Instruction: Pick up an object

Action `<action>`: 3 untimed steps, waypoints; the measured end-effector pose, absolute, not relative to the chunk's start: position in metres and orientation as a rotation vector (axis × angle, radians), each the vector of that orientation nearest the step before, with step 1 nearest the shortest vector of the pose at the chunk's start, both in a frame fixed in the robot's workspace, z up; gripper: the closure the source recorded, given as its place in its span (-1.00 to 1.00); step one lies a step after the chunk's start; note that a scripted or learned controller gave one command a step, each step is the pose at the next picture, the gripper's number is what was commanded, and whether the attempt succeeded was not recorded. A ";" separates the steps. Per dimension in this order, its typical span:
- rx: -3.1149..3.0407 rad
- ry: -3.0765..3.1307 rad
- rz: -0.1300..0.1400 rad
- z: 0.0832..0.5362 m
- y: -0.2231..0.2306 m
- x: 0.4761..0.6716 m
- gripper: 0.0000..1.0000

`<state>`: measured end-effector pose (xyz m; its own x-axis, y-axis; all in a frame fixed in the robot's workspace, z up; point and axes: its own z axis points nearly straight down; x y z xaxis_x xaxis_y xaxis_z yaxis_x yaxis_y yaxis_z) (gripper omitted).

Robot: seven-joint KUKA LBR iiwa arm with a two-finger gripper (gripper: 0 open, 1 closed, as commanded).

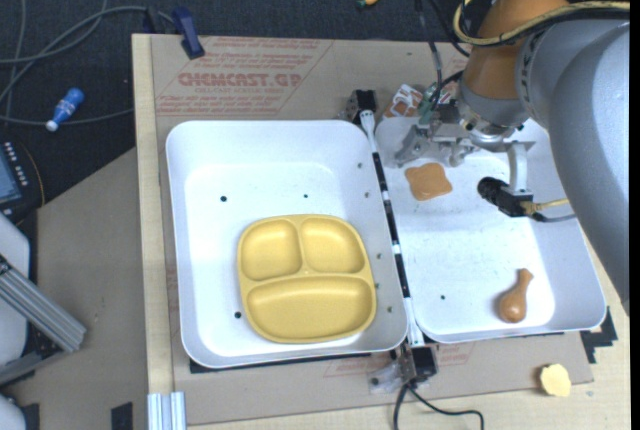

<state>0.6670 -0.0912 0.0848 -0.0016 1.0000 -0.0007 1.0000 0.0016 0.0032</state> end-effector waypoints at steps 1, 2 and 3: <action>2.224 2.222 -0.004 0.085 -0.096 0.641 -1.00; 2.219 2.220 0.003 0.096 -0.096 0.643 1.00; 2.221 2.218 0.003 0.086 -0.094 0.618 1.00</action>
